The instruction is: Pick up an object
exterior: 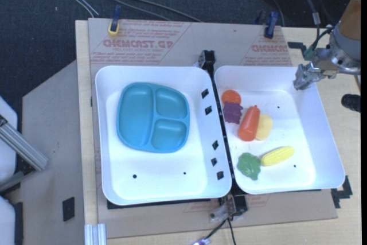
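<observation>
The right bin point(321, 140) holds several toy foods. An orange round piece point(231, 96) lies at its upper left, with purple grapes point(232, 112) just below. An orange-red carrot point(249, 124) leans against a yellow piece point(264, 127). Lower down are a green broccoli point(249, 165) and a yellow corn cob point(277, 155). My gripper point(302, 78) hangs over the bin's upper right rim, well away from the foods, with nothing visible in it.
The left bin point(109, 169) carries a blue divided plate point(153, 117). Black clips run along the seam point(213, 123) between the bins. Clamps point(269, 26) hold the cardboard sheet at the back. Cables lie on the dark floor behind.
</observation>
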